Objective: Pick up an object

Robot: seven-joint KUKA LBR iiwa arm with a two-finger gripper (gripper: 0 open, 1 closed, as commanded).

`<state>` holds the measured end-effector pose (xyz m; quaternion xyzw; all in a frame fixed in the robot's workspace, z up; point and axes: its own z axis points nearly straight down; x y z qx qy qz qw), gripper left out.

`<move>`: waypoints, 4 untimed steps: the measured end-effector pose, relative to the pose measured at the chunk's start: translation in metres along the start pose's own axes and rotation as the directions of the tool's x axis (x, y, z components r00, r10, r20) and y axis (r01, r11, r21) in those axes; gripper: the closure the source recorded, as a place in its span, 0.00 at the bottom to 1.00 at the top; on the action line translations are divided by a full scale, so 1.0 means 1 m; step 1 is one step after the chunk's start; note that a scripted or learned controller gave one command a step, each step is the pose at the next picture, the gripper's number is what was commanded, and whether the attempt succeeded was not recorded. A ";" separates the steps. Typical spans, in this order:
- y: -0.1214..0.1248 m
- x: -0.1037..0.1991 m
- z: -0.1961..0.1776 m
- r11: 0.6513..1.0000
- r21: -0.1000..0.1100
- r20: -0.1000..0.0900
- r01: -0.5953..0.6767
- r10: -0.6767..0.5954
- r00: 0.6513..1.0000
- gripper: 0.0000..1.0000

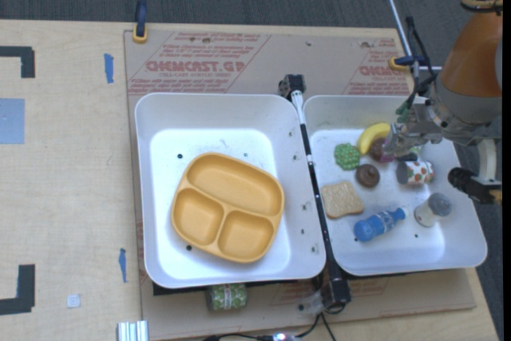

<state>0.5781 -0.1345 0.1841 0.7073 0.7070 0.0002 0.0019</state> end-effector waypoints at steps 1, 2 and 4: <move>-0.063 0.019 0.017 1.000 0.004 -0.003 0.000 0.000 1.000 1.00; -0.094 0.045 -0.001 1.000 0.003 -0.004 0.002 -0.002 1.000 1.00; -0.099 0.028 0.013 1.000 0.002 -0.002 0.001 -0.001 1.000 1.00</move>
